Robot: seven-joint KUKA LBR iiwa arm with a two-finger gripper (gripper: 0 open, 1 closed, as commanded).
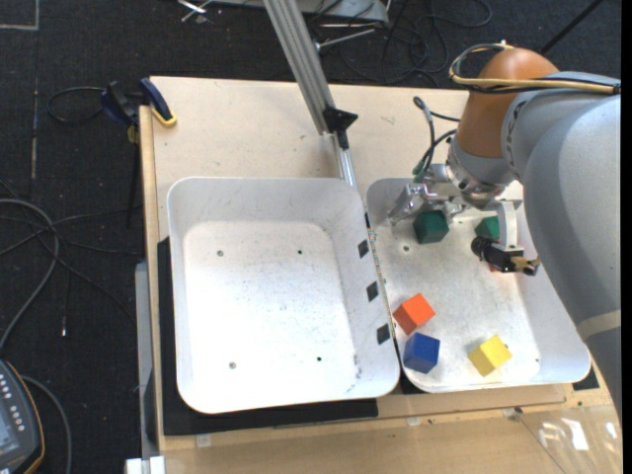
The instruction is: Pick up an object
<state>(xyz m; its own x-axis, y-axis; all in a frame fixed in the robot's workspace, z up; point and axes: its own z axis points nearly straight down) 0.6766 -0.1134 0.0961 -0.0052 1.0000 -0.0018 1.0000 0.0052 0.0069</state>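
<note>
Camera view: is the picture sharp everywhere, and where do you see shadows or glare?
Camera view: the orange block, blue block and yellow block look fairly crisp with small soft shadows; the big grey arm near the lens is soft and blurred; the left bin is evenly lit, with no harsh glare; the green block under the gripper sits in slight shade.

My bulky smooth grey arm [578, 176] wears a rounded orange band [494, 102] at twelve o'clock of my metal wrist, looped by thin yellow and black cables [474, 59].
</note>
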